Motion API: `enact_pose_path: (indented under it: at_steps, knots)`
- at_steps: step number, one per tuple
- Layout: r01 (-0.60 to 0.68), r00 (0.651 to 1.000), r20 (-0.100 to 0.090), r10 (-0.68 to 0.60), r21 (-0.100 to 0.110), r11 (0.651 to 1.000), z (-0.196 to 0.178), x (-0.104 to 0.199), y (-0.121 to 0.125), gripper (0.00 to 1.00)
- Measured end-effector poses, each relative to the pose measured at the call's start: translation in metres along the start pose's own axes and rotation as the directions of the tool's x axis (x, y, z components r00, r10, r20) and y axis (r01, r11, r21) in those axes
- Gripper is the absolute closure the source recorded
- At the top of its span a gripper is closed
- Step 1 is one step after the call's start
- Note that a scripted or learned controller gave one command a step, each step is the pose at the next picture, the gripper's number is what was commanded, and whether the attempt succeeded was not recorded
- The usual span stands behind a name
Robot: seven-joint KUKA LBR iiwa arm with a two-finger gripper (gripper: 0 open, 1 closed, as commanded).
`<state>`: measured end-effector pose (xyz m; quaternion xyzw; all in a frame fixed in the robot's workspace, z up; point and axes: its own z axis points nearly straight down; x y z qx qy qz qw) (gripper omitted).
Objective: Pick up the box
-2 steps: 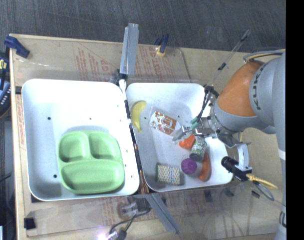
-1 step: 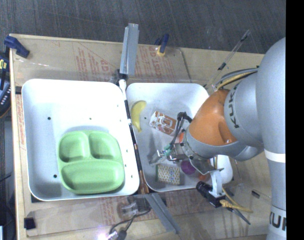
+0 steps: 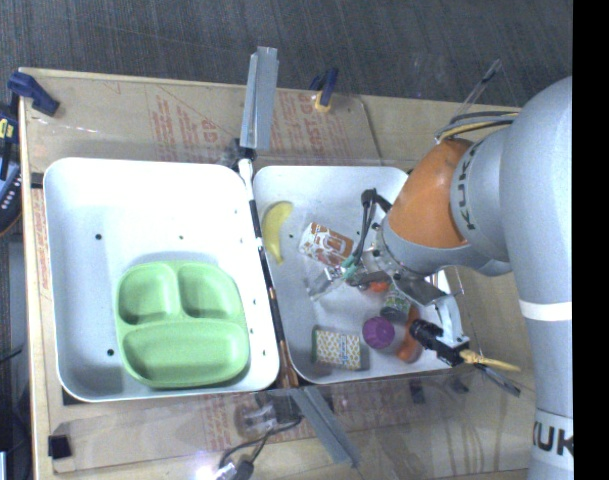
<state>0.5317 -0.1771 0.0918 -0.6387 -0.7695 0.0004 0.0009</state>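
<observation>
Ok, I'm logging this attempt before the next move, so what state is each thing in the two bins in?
green divided tray: flat in the left bin, compartments bare
banana: lying by the right bin's left wall
box: flat near the front wall, not gripped
snack packet: crumpled, loose
purple cup: lying beside the arm

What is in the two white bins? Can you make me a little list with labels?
left bin: green divided tray
right bin: banana, box, crinkly packet, purple thing
box spot: near front edge, lying flat
arm: reaching in over the right bin
gripper: low near the packet, apart from the box
</observation>
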Motion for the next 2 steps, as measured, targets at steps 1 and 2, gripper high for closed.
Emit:
enact_pose_path:
  at_steps: [1, 2]
  knots:
    - [0.05, 0.999, -0.001, -0.05, 0.0, 0.999, 0.0, 0.011, -0.054, 0.0]
    - [0.117, 0.993, -0.003, -0.117, 0.002, 0.993, 0.001, 0.046, -0.048, 0.0]
